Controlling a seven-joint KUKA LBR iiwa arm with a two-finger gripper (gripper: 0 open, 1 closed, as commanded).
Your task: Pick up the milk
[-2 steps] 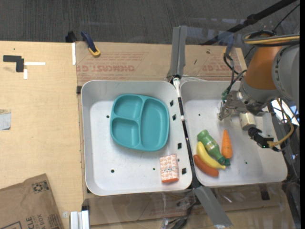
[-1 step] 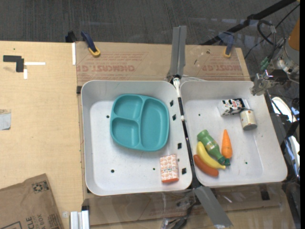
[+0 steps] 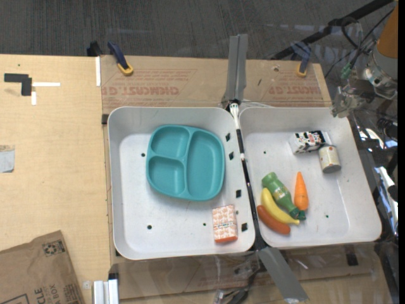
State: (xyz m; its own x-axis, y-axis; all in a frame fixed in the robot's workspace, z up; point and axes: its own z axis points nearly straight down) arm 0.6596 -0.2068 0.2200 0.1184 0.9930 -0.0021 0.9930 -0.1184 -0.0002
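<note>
Your milk carton (image 3: 309, 140) lay on its side near the right bin's (image 3: 354, 230) back edge, long axis running left-right, just inward of the gripper (image 3: 347, 102) parked past the back-right corner.

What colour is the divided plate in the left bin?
Teal, seen clearly in the camera view: the divided plate.

The milk (image 3: 309, 140) is a small white carton with black cow patches, lying on its side in the right bin (image 3: 342, 230), toward the bin's 1 o'clock corner, its long side running roughly 9 to 3 o'clock.
</note>
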